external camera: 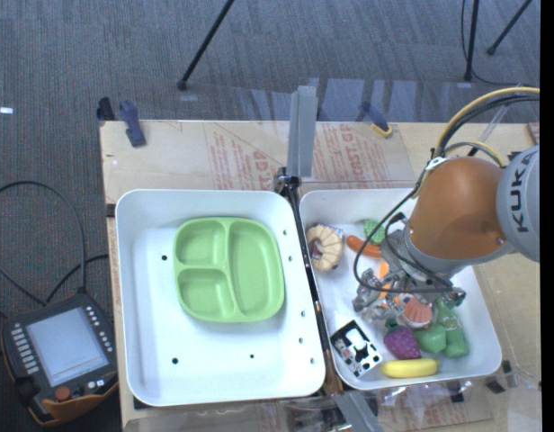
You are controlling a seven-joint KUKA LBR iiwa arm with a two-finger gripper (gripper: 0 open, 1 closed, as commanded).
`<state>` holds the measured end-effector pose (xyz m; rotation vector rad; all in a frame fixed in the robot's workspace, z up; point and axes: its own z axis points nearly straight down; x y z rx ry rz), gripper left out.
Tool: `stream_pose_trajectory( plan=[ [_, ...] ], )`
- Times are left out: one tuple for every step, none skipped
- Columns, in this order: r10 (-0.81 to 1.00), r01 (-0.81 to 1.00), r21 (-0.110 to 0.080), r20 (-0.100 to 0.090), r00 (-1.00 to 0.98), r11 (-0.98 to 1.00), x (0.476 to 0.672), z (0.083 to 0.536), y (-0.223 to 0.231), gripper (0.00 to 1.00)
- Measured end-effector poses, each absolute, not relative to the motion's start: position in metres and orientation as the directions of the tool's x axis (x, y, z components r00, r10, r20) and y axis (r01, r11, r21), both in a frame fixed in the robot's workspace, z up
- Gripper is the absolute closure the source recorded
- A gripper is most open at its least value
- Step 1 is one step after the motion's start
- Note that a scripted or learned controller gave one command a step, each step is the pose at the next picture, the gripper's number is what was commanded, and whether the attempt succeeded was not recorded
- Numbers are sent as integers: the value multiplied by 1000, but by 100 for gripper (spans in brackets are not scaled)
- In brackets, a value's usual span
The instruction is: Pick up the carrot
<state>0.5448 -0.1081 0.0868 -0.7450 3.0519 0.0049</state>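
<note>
The carrot (361, 245) is a small orange piece with a green top, lying in the upper left part of the right bin (489, 329). The arm's orange band (455, 209) hangs over that bin and hides the carrot's right end. My gripper (390, 302) is low in the middle of the bin, below and to the right of the carrot, among several toy foods. A round orange-red piece (417, 312) lies right beside the gripper.
A beige ring-shaped pastry (325, 247) lies left of the carrot. Purple grapes (401, 342), green pieces (433, 338), a yellow banana (409, 367) and a black-and-white tag (356, 347) crowd the bin's front. The left bin (142, 331) holds a green divided plate (229, 268).
</note>
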Motion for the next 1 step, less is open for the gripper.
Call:
stream_pose_trajectory(
  plan=[
    [-578, -578, -9, -12, -816, 816, 531, 390, -87, 100]
  ],
)
